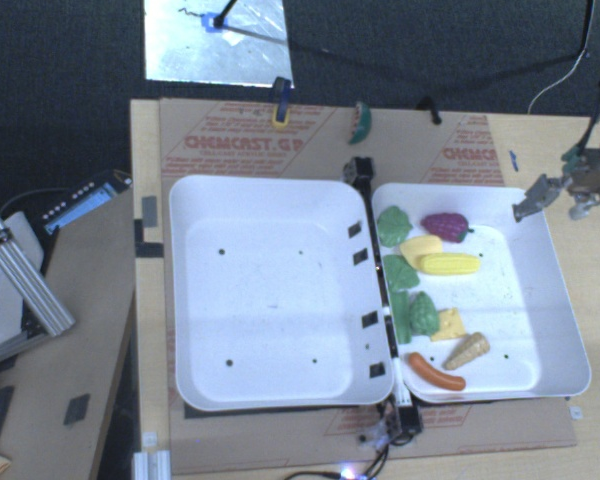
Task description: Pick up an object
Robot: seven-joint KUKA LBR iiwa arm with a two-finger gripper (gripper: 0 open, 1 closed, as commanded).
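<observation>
Corn (449, 264), yellow, lying flat, right bin (540, 298)

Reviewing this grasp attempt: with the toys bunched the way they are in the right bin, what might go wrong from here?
The corn touches the purple eggplant and a yellow piece, so a grasp may nudge or catch a neighbour. The green toys sit against the right bin inner wall, leaving little finger room. The gripper hangs at the rim, far from the sausage.

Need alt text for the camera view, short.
Toy foods, including a purple eggplant, yellow corn and a sausage, lie in the right bin. The claw hangs over that bin's far right rim.
</observation>
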